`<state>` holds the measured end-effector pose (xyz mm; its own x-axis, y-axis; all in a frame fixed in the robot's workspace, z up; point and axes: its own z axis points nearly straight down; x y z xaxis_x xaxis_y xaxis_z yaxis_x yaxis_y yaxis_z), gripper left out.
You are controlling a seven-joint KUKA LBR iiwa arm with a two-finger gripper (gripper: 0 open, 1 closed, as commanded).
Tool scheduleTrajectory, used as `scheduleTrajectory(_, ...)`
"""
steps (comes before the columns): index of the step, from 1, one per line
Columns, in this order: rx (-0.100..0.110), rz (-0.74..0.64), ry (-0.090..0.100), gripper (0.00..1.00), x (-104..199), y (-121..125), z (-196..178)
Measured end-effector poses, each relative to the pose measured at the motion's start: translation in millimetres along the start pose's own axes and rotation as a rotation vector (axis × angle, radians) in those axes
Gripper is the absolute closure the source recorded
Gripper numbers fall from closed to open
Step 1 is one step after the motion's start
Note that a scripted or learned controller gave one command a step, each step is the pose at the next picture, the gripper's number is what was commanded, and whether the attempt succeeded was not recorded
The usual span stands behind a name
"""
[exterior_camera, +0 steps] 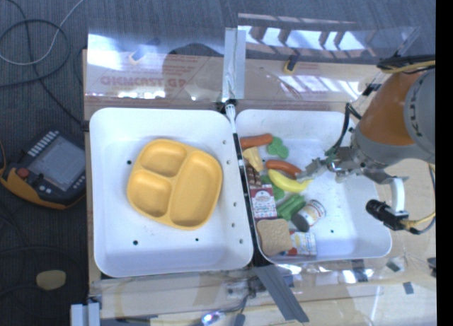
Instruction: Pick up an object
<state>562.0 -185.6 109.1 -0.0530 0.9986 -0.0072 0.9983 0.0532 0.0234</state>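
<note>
Nearest the camera, a slice of bread (274,233) lies in the right bin (354,236) with a small can (310,212), a banana (288,182), sausages and green pieces. Gripper (309,170) hangs just beside the banana; whether it is spread, I cannot tell. Left bin (106,247) carries a yellow divided plate (174,182)

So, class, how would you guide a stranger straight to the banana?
Start at the right-hand white bin and find the toy food heaped along its left side. The banana lies mid-pile: curved and plain yellow, just under a red-orange sausage.
</note>
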Motion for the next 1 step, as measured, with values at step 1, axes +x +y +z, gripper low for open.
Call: scheduleTrajectory(1,0.011,-0.08,0.001,0.0,39.6,-51.7,17.4)
